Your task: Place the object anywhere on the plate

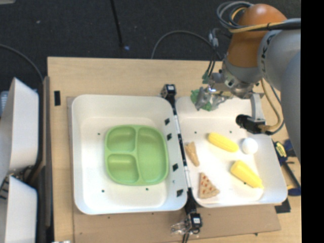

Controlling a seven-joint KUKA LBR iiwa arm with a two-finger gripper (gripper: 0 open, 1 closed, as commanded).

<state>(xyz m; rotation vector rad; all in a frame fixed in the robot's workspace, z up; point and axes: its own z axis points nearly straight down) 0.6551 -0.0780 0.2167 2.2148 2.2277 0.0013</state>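
Five small food pieces lie in the right bin, nearest the pincer a corn cob, long axis slanting toward the bin's near-right corner. Pincer hangs over the far-left corner; grip state indiscernible. Plate sits well left.

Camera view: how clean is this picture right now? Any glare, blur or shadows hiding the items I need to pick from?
Camera view: lighting is even and soft; the white bins wash out a little, so the white ball barely stands apart; the green plate and both corn cobs read sharply; the gripper is slightly soft, its fingers hard to resolve; shadows are faint.
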